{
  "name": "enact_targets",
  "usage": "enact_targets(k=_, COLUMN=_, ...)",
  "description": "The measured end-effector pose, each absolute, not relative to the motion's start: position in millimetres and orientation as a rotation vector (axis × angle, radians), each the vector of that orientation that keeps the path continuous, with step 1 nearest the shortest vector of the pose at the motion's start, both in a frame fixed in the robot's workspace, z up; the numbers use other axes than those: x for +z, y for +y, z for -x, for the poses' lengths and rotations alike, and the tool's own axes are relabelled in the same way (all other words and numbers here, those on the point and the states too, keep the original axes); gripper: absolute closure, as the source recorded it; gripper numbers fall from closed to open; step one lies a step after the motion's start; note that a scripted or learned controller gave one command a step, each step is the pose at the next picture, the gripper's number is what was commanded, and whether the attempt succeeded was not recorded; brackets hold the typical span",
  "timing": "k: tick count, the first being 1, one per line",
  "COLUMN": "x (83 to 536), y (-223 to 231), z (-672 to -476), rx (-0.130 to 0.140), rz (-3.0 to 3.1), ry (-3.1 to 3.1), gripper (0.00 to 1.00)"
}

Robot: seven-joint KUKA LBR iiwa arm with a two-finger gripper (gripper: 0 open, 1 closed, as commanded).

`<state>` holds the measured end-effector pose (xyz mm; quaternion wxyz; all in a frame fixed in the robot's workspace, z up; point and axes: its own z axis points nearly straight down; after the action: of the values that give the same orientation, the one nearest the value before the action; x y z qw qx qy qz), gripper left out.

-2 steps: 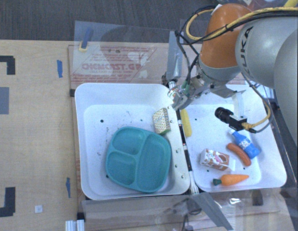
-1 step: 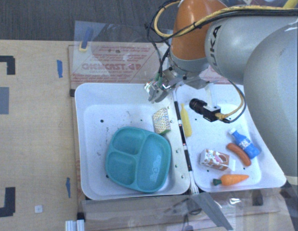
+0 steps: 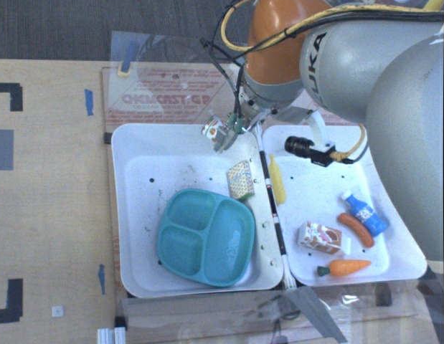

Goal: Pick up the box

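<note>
Now my claw (image 3: pixel 223 136) hovers over the left bin's (image 3: pixel 128 192) top edge, fingers too blurred to tell. The box (image 3: pixel 323 237) lies at five o'clock, right bin (image 3: pixel 394 213), long axis three-to-nine.

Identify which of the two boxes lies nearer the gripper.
The patterned box in the left bin, just below the gripper; the red-and-white carton lies in the right bin.

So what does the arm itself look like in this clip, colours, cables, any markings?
The arm is bulky, rounded and light grey, with a glossy orange band above the wrist. Part of the black KUKA lettering runs down the grey casing. Yellow and black cables loop around the orange section. The gripper is small, metallic and cluttered with thin wires.
</note>
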<state>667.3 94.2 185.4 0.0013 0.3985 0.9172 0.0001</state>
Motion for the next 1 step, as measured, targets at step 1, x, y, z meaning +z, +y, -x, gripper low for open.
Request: enact_targets(k=1, x=213.1, y=51.9, z=-658.1, rx=0.0, rz=-1.042, ry=2.962, gripper=1.0)
